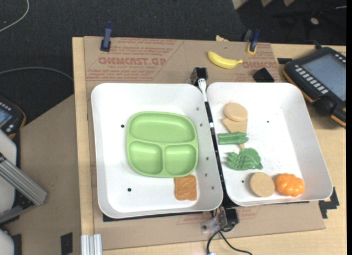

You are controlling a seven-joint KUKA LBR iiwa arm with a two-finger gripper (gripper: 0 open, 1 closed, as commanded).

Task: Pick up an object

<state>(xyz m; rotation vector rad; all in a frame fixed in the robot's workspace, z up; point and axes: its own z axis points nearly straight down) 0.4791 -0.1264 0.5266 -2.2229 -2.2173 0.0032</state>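
The orange toy pumpkin, lying at the lower right of the right bin just beside a tan disc, looks light, rigid and slippery, so a pinch across its middle seems safest; the pincer's state cannot be told.

One fixed camera above the bench

It looks down at a slant on both white bins — left bin and right bin — from moderate height, bench edges and dark floor included.
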